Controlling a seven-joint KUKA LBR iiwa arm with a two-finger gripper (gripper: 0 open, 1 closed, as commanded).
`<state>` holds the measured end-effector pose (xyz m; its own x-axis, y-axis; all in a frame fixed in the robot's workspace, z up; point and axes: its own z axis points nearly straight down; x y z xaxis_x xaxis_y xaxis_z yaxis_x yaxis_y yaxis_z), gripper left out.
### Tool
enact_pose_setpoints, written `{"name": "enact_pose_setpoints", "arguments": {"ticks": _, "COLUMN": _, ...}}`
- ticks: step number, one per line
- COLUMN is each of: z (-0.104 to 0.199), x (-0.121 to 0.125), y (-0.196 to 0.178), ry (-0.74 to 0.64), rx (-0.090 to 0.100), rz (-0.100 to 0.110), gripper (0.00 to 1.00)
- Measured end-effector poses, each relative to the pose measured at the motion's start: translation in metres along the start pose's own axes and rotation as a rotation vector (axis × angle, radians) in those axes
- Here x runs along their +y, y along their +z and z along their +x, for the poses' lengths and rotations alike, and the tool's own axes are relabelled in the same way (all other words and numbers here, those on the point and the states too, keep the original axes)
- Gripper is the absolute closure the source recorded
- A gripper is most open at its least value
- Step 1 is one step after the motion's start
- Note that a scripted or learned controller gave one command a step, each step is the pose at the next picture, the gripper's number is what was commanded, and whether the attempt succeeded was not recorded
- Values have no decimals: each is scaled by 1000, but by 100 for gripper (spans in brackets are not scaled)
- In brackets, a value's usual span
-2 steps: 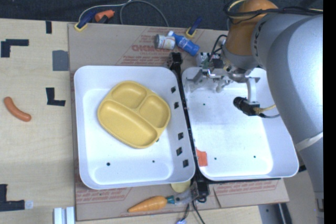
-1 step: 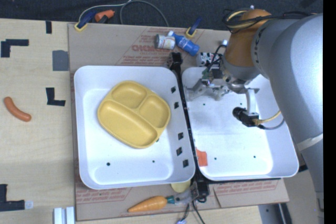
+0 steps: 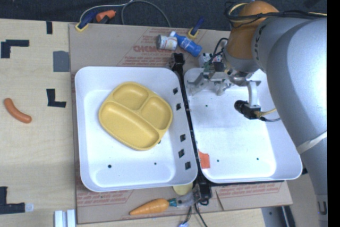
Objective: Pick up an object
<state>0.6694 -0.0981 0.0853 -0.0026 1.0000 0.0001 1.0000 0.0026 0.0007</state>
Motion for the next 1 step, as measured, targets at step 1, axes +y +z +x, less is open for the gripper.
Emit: {"name": "enact_pose_setpoints", "arguments": {"ticks": 1, "z": 4, "x": -1, "y": 0, "ry": 2, "rx": -1, "rz": -1, "gripper": 0}}
